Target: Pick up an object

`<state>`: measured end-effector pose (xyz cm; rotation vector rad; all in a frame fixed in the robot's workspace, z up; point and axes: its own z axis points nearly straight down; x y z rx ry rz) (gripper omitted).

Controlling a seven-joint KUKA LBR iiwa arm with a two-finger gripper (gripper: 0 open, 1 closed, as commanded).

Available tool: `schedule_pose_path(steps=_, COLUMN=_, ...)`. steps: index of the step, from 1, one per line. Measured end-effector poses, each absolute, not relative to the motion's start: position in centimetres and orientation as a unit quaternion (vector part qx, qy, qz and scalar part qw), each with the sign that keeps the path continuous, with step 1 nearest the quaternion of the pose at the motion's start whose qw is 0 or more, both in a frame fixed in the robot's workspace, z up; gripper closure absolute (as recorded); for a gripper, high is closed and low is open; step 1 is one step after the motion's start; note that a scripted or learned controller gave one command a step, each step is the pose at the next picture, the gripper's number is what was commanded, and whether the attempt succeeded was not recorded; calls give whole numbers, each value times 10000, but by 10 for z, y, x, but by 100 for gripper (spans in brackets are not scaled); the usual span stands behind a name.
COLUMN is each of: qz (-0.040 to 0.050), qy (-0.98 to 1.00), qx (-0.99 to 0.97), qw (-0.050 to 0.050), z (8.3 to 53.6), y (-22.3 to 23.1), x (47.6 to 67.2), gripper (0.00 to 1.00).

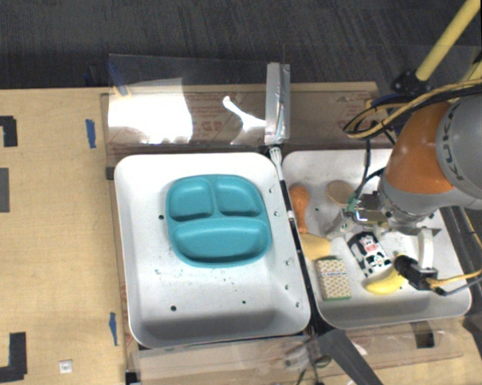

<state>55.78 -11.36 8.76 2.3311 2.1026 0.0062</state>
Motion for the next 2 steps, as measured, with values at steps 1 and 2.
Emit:
schedule_pose_path(steps=1, qz=35, qy=6687, qx=7436, qw=39, z=99, y=-115, x=559, gripper=100)
schedule_pose_path(steps=2, qz=26, qy=6426, qx=7662, qw=9, z=187, y=-46, x=590, gripper=100)
